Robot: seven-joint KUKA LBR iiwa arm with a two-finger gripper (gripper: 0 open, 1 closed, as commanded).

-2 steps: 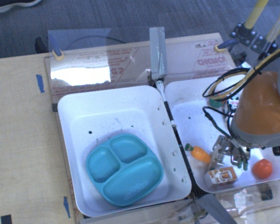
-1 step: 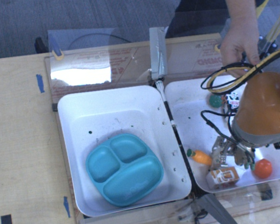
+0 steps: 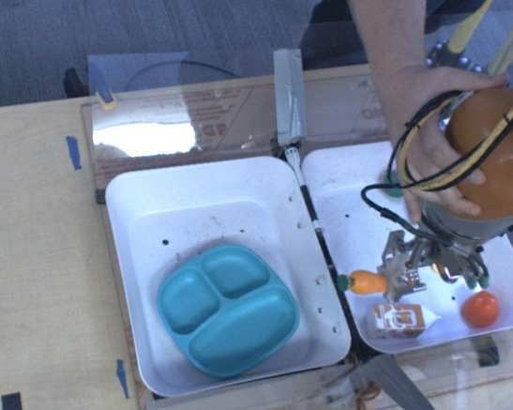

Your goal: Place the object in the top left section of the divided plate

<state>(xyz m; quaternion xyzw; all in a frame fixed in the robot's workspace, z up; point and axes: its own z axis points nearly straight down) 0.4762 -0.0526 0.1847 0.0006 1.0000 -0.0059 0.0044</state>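
A teal divided plate (image 3: 229, 312) lies in the left bin (image 3: 143, 206), with two small sections on its upper side and one large section below; nothing lies in it. In the right bin (image 3: 344, 187) a small orange carrot (image 3: 369, 280) with a green tip lies near the left wall. My gripper (image 3: 406, 273) hangs low just right of the carrot, close to its end. Whether it touches the carrot is unclear. The orange band of my arm (image 3: 496, 156) looms over the bin's right side.
A small orange-and-white carton (image 3: 400, 318) lies at the right bin's front, below my gripper. A red tomato (image 3: 480, 309) sits at the front right. A person's forearm (image 3: 394, 38) comes down from the top, its hand (image 3: 441, 169) resting on my wrist. Cables loop around the wrist.
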